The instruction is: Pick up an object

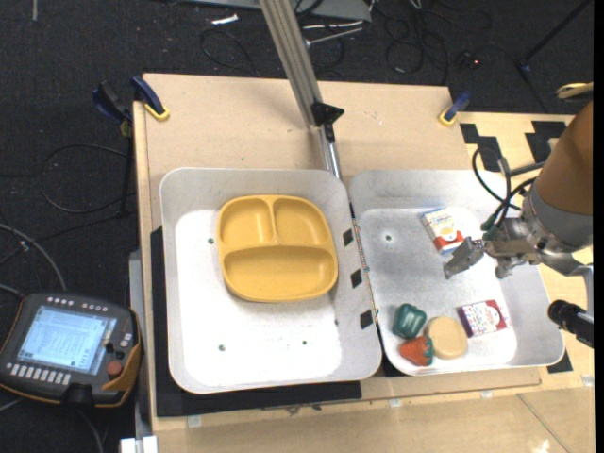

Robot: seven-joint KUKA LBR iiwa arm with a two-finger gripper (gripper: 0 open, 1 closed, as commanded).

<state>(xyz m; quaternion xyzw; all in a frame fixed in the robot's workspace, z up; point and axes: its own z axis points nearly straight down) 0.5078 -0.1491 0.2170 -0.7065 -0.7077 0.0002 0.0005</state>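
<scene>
My gripper [469,254] hangs over the right bin [396,201], its dark fingers [458,258] open and nothing between them. Just up and left of it lies a small white and orange carton [441,227]. Toward the bin's front lie a green pepper [409,320], a red item [416,351], a round tan bun [447,337] and a small pink and white packet [482,318]. The gripper touches none of them.
A yellow divided plate [277,247] rests in the left bin [189,281]. A metal pole [294,50] slants up from between the bins. A teach pendant [66,347] lies on the floor at left. Yellow clamps [151,100] hold the board's back corners.
</scene>
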